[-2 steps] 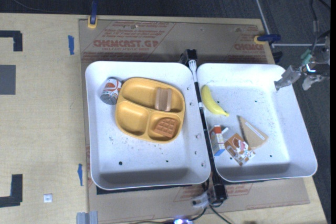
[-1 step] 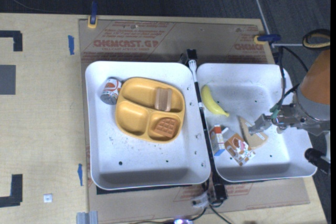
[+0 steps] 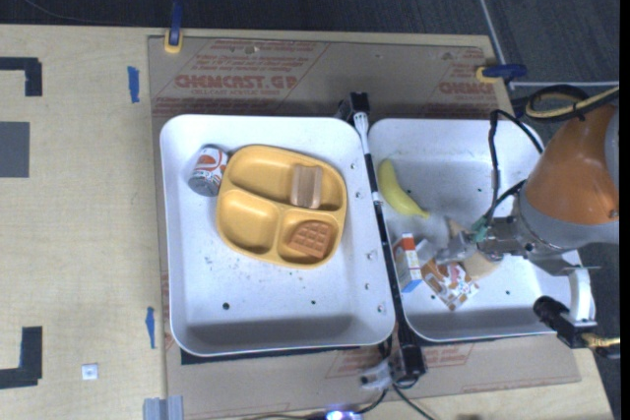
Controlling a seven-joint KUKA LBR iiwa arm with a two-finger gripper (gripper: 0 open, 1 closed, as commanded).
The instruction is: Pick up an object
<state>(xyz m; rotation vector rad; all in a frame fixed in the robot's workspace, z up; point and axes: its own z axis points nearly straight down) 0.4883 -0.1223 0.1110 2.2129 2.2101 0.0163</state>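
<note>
My gripper (image 3: 461, 253) is low in the right bin (image 3: 443, 145), reaching in from the right under the orange wrist band (image 3: 581, 177). It hovers at or just above a crumpled red and white packet (image 3: 449, 280). A small white and orange tube (image 3: 406, 257) lies just left of the packet. A yellow banana (image 3: 399, 192) rests further back, near the bin's left wall. The view does not show whether anything is between the gripper's tips.
The left bin (image 3: 266, 315) holds a yellow divided plate (image 3: 236, 211) with a tan block (image 3: 306, 184) and a waffle-like piece (image 3: 312, 237) in its compartments. A small can (image 3: 207, 170) lies at the plate's upper left. Black cables run over the right bin's far right corner.
</note>
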